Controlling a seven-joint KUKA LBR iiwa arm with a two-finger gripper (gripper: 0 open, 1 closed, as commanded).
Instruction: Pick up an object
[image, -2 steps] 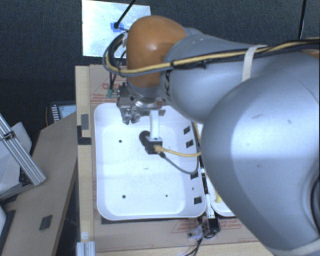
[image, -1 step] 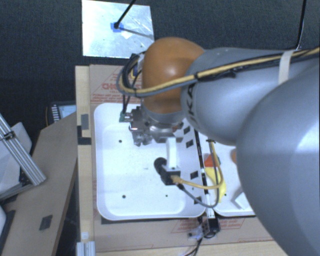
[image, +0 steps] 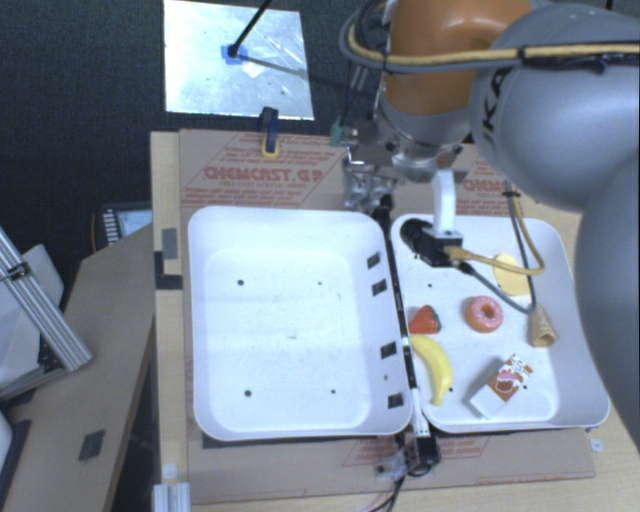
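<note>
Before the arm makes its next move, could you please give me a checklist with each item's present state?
1. Things to pick in the right bin: ok; banana, donut, strawberry, cone and small box lie there.
2. Gripper over a target: not ok; it hangs at that bin's far rim, away from them all.
3. Donut free of neighbours: ok.
4. Strawberry free of banana: cannot tell; they lie very close.

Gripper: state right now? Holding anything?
Gripper: open or closed cannot be told from this view; no object visibly held.
</note>
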